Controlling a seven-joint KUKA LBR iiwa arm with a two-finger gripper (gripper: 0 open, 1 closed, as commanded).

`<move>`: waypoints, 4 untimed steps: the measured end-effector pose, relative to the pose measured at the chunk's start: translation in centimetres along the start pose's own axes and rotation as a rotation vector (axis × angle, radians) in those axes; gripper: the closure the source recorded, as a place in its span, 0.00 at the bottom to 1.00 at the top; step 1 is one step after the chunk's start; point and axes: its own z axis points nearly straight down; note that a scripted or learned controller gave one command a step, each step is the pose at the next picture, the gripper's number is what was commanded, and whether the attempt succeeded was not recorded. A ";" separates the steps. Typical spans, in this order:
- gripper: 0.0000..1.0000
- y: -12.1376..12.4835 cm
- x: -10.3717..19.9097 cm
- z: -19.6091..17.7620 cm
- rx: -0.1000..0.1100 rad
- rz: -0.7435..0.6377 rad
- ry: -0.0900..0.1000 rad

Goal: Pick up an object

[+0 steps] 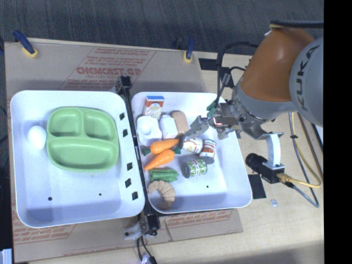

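Orange carrots (163, 152) lie just left of the claw (193, 126); its grip state unclear.

Green divided plate (82, 137) in left bin (27, 202) — white egg (37, 137) beside it, blue clamps (25, 44) on cardboard (110, 65)

Both white bins (22, 202) are seen to be of smooth plastic with a slight gloss. The green divided plate (82, 138) is made of matt plastic. The sheet (110, 65) under the bins looks like printed brown cardboard. The two carrots (162, 152) appear as smooth, shiny plastic. The small can (194, 167) is wrapped in a glossy label. The worktop (291, 224) looks matt and pale.
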 end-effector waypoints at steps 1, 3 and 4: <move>0.00 1.9 -2.8 17.6 -0.013 0.001 -0.003; 1.00 -3.0 -10.6 4.3 -0.006 0.001 -0.003; 1.00 -3.6 -10.5 5.8 -0.003 -0.001 0.000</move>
